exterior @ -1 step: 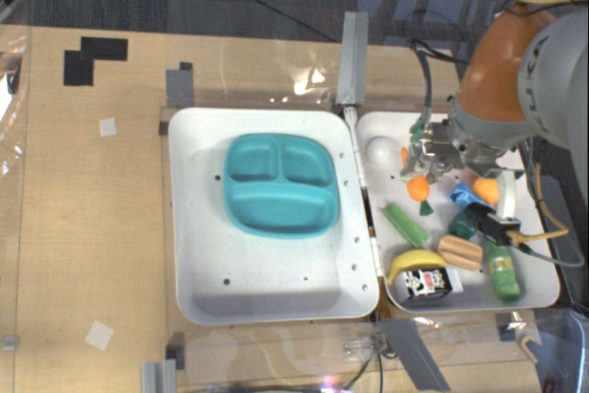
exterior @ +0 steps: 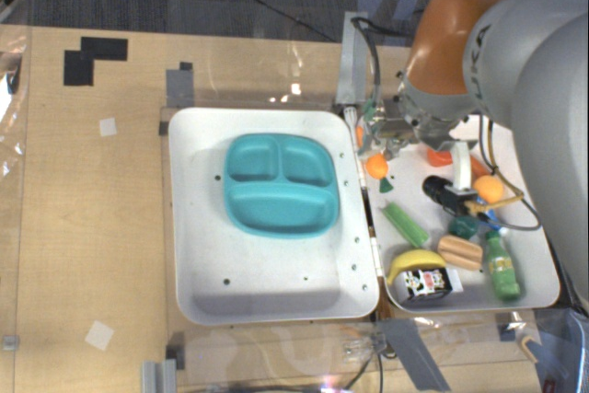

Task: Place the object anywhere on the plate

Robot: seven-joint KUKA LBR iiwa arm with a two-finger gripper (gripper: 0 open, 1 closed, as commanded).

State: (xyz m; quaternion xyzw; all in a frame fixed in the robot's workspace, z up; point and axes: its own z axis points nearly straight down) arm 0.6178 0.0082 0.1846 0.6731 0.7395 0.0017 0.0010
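Over the right bin's [exterior: 543, 290] left rim, near its far corner, the gripper [exterior: 379, 143] hangs low; whether its fingers are open or shut cannot be told. Just below it, touching or nearly so, sits a small orange ball [exterior: 375, 166], by the left wall. Teal plate [exterior: 281, 184], three compartments, lies in the middle of the left bin [exterior: 198, 281], toward its far edge. Right bin also carries a green stick [exterior: 406, 224], banana [exterior: 411, 261] at the near left corner, hot dog [exterior: 459, 251], green bottle [exterior: 500, 267] at the near right, an orange fruit [exterior: 489, 188].
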